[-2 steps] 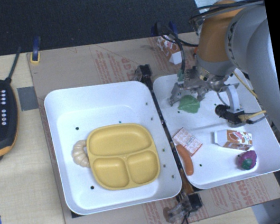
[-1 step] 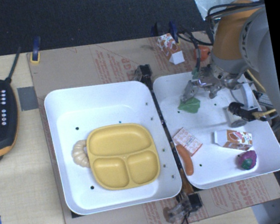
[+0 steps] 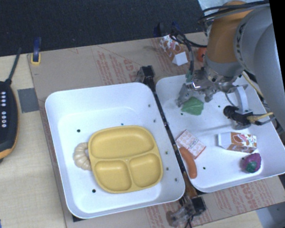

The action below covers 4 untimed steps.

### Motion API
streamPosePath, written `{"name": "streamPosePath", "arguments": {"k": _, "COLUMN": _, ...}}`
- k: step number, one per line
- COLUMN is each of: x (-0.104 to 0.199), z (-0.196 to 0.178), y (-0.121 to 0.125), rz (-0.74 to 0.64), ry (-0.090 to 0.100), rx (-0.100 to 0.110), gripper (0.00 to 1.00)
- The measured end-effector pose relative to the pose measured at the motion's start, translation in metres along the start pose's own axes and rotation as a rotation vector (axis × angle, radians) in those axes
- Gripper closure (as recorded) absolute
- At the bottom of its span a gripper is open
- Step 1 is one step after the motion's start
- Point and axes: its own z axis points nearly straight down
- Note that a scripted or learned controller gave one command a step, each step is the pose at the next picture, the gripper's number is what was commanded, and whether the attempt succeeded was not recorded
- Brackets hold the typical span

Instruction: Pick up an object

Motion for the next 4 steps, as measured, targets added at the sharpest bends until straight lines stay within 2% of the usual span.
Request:
{"name": "streamPosePath", "arguments": {"k": 1, "x": -0.009, "z": 0.0, "y": 0.0, "rz": 0.003, "ry": -0.001, "rx": -0.002, "gripper": 0.0}}
{"name": "streamPosePath", "arguments": {"k": 2, "x": 0.005, "z": 0.0, "y": 0.0, "rz": 0.0, "ry": 0.0, "rx": 0.0, "gripper": 0.0}}
{"name": "streamPosePath", "arguments": {"k": 3, "x": -0.005, "z": 0.0, "y": 0.0, "rz": 0.003, "ry": 0.0, "rx": -0.002, "gripper": 0.0}}
{"name": "streamPosePath", "arguments": {"k": 4, "x": 0.004, "z": 0.0, "y": 0.0, "rz": 0.001, "ry": 0.0, "rx": 0.0, "gripper": 0.0}}
